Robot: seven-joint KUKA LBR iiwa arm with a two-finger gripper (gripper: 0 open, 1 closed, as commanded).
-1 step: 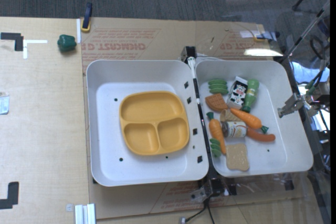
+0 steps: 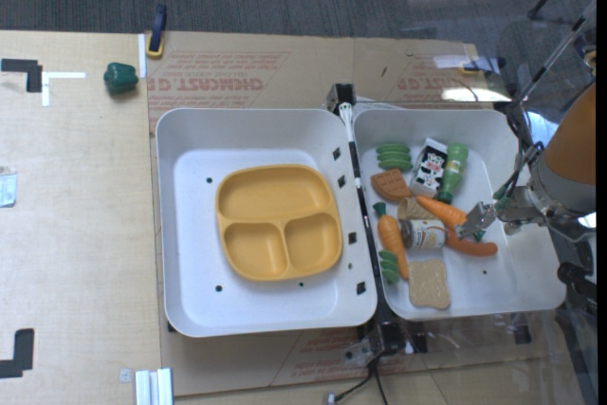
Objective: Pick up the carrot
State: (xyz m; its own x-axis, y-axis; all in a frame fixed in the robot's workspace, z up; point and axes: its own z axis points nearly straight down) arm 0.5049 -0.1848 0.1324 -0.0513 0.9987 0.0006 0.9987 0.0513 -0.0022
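Two carrots in the right bin point(image 2: 531, 294): left carrot point(image 2: 388, 245) against the left wall, middle carrot point(image 2: 440, 209) slanting across a small bottle point(image 2: 423, 235). Gripper point(image 2: 482, 219) just beside the middle carrot's right end; cannot tell whether released or clenched. Better to centre over the orange body, close across its width, and steer clear of the sausage point(image 2: 472, 248) just nearer.

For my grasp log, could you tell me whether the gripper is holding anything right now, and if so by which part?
That cannot be told. The gripper sits low in the right bin, at the tip of a carrot, but the view is too small to show a hold.
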